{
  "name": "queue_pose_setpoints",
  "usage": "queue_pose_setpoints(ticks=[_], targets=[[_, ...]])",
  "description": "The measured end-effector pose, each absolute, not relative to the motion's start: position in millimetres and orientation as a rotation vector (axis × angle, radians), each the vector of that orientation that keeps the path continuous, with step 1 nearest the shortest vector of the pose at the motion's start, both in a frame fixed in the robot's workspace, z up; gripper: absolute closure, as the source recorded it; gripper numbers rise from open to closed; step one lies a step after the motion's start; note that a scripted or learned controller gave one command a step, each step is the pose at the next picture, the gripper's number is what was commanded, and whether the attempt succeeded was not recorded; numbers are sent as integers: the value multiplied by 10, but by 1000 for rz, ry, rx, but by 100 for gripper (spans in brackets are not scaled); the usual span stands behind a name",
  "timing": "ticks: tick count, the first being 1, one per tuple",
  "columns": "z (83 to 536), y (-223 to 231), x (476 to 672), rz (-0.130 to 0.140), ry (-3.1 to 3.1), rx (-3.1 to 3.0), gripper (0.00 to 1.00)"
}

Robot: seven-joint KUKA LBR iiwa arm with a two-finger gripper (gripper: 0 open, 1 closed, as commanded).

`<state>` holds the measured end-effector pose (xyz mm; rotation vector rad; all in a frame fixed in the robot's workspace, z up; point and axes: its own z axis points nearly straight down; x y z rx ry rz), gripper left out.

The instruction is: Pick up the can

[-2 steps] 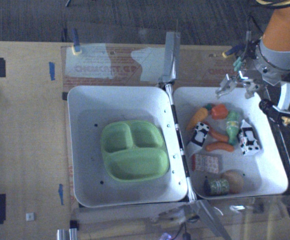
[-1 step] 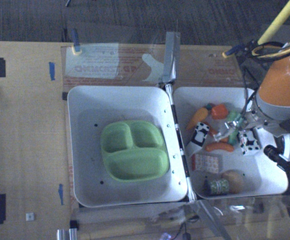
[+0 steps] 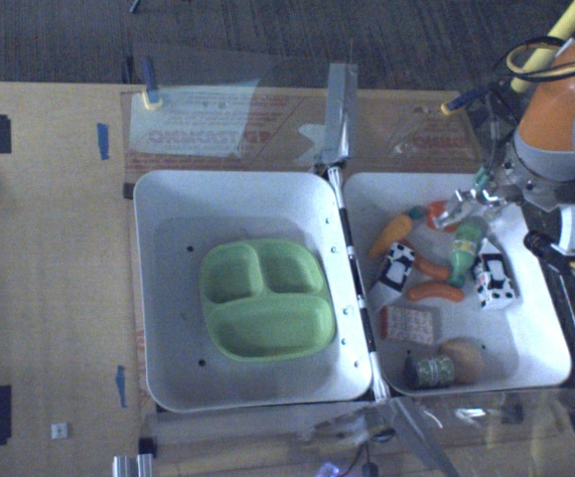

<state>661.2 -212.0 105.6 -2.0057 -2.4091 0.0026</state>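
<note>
The can (image 3: 432, 370) is small and green, lying on its side near the front edge of the right bin (image 3: 540, 351), beside a brown round thing (image 3: 464, 357). My gripper (image 3: 465, 206) hangs over the back of the right bin, well behind the can, above a green bottle (image 3: 465, 247). Whether its fingers are parted is too small to make out.
The right bin also holds an orange carrot (image 3: 392, 234), two black-and-white cartons (image 3: 397, 265) (image 3: 495, 278), orange sausages (image 3: 434, 291) and a pinkish speckled block (image 3: 409, 323). The left bin (image 3: 168, 217) holds a green divided plate (image 3: 265, 299). A metal divider (image 3: 355, 276) runs between the bins.
</note>
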Motion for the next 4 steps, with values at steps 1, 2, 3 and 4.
queue_pose_setpoints(ticks=[1,2,3,4], targets=[[1234,-1941,6681,-3,-2306,-2141,0],[1369,-1932,6709,-10,-2315,-2144,100],[1366,-1931,6708,-9,-2315,-2143,0],[915,-2102,5876,-12,-2269,-2172,0]])
